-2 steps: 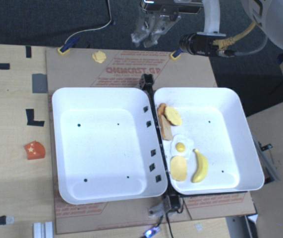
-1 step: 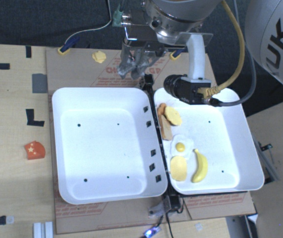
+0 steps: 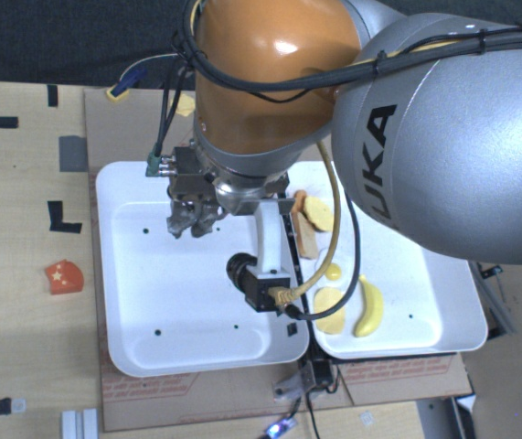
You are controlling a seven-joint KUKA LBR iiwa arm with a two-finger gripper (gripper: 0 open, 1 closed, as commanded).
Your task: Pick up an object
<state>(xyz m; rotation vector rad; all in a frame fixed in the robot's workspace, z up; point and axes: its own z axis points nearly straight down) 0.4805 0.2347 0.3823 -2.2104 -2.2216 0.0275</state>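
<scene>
Grey arm's end effector [image 3: 192, 222] hangs over the left bin [image 3: 123, 245]; whether it is spread or pressed together I cannot tell. Yellow banana [image 3: 369, 307] lies in the right bin [image 3: 443, 323], well apart.

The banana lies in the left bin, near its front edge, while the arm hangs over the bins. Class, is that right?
Not quite. The camera view shows the banana lying in the right bin, near its front edge. The arm does hang over the bins.

Two white bins [image 3: 187, 350]; one banana [image 3: 368, 309]; two yellow pieces [image 3: 318, 213]; one brown piece [image 3: 305, 234]; one red piece [image 3: 65, 277] on the bench [image 3: 23, 337].
</scene>
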